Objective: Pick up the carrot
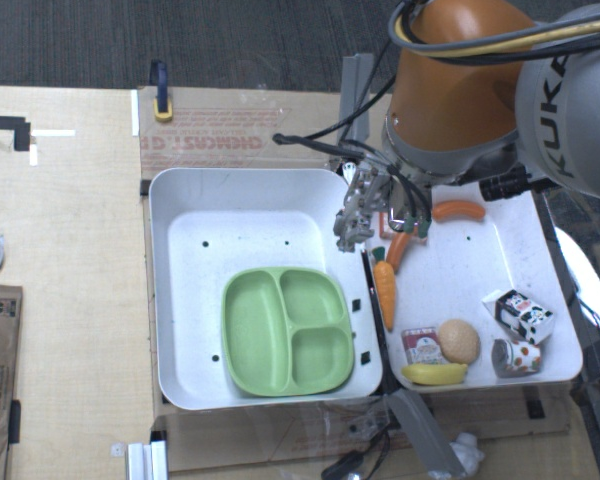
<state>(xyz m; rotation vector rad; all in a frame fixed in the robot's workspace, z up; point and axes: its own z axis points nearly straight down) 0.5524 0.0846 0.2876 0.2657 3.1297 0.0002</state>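
The wooden surface (60, 228) carries two shallow white bins side by side; the arm (500, 68), grey with a broad orange band, reaches in from the right and hangs over the near-left corner of the right bin (540, 268); the left bin (180, 268) holds a green divided plate (288, 330) with three compartments, lying flat toward the bin's lower right; a strip of cardboard (230, 133) printed with reddish lettering lies behind the left bin, with a blue-and-yellow clamp (161, 93) at its far-left end; the gripper (365, 218) sits low above the divider between the two bins, at the upper-left part of the right bin, its metal fingers pointing down; whether they are apart or closed cannot be told from this slanted angle, and nothing is visibly caught between them; the carrot (384, 293) lies in the right bin along its left wall, pointing lengthwise down the bin, just below the gripper and apart from it; a second orange piece (397, 248) lies just above it, close under the gripper; an orange sausage-shaped item (458, 210) rests near the far wall; at the near wall sit a banana (435, 373), a round bread roll (459, 340), a small red-labelled packet (421, 345), a black-and-white carton (522, 313) and a small spotted cup (517, 358).
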